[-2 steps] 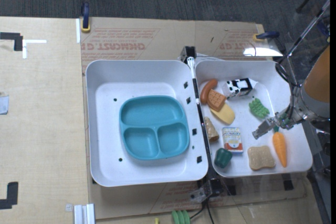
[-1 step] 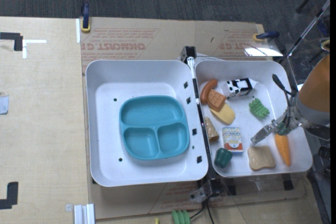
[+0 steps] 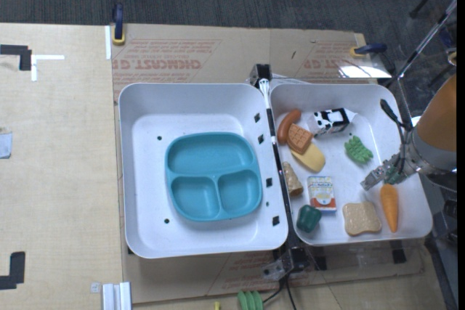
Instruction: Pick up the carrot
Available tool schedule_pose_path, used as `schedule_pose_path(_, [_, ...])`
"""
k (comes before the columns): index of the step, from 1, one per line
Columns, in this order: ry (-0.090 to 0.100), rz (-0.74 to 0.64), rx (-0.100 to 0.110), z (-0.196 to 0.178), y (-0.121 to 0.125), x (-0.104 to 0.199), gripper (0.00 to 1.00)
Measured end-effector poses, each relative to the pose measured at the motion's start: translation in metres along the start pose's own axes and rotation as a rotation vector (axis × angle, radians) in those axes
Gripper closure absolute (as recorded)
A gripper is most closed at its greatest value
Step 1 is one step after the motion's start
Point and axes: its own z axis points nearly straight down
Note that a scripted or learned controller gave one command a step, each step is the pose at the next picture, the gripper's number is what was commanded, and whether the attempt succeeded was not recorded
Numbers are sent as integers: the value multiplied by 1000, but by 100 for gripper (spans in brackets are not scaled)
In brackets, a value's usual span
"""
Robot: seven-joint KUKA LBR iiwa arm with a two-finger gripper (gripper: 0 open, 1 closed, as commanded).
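The carrot (image 3: 390, 206) is orange and lies lengthwise against the right wall of the right bin (image 3: 370, 94), with its tip toward the front. My gripper (image 3: 382, 176) hangs just beyond the carrot's thick end, a little to its left. The fingers are spread open and nothing is between them. The grey arm with its orange band (image 3: 440, 123) comes in over the bin's right rim.
The right bin also holds a bread slice (image 3: 361, 218) beside the carrot, a green leafy piece (image 3: 357, 149), a small carton (image 3: 321, 192), a green pepper (image 3: 308, 218), a cheese wedge (image 3: 312, 156), a waffle (image 3: 298, 136) and a cow-patterned box (image 3: 332, 120). The left bin (image 3: 138, 156) holds a blue divided plate (image 3: 214, 176).
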Motion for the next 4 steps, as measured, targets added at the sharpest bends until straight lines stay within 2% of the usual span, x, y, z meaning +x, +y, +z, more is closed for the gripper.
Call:
schedule_pose_path(1, [-1, -107, 4, -44, 33, 33, 100])
schedule_pose_path(2, [-1, -107, 4, -44, 33, 33, 0])
schedule_pose_path(3, [-1, -246, 3, 8, -21, 11, 0])
schedule_pose_path(4, [-3, -240, -2, -2, -18, 10, 100])
